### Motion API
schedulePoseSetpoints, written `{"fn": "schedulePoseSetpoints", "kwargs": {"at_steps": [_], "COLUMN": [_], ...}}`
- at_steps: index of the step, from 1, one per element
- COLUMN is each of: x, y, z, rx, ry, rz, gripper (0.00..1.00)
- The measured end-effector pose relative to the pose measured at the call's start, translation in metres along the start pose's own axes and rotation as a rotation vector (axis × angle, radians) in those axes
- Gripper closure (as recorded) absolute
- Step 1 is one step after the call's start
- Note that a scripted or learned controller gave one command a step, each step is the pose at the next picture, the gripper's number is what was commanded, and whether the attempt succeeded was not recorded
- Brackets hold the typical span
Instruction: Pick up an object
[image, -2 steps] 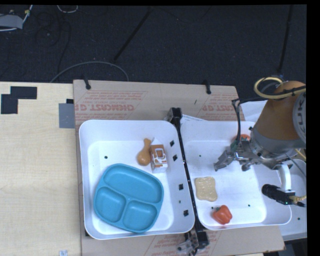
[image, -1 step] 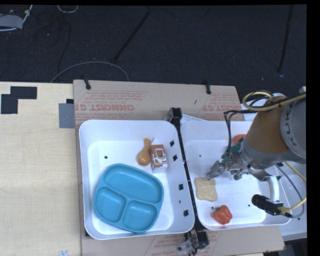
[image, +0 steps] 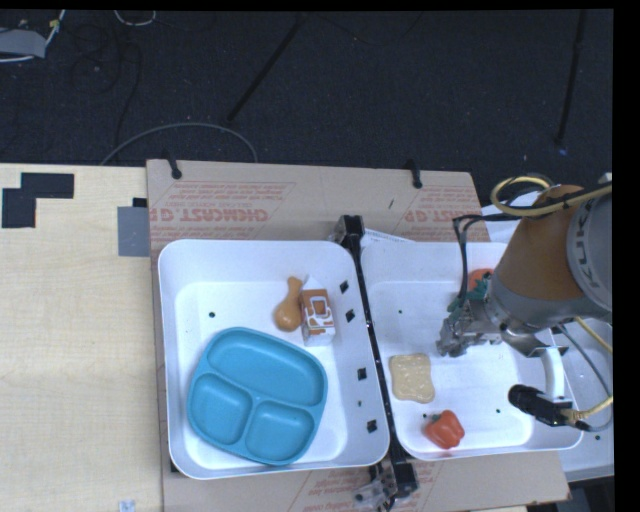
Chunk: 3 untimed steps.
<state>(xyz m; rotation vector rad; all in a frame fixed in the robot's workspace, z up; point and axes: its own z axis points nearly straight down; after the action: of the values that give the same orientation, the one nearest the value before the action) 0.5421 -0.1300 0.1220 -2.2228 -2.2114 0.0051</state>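
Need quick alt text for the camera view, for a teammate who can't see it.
The end effector hangs low in the right bin, above a beige slice and a red pepper. The left bin holds a blue divided plate, a tan drumstick and a small carton.

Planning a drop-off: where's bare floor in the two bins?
Left bin: bare strip left of the bottle and above the blue tray, which crowds the rest. Right bin: bare between bread and red pepper; gripper crowds the middle.
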Motion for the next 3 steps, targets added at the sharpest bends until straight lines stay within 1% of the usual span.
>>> {"fn": "schedulePoseSetpoints", "kwargs": {"at_steps": [1, 2, 3], "x": [0.005, 0.004, 0.049], "y": [-0.002, -0.002, 0.004], "z": [-0.060, -0.082, -0.077], "rx": [-0.005, -0.005, -0.003], "ry": [-0.001, -0.001, -0.001], "rz": [-0.006, -0.006, -0.007], "gripper": [1.00, 1.00, 1.00]}}
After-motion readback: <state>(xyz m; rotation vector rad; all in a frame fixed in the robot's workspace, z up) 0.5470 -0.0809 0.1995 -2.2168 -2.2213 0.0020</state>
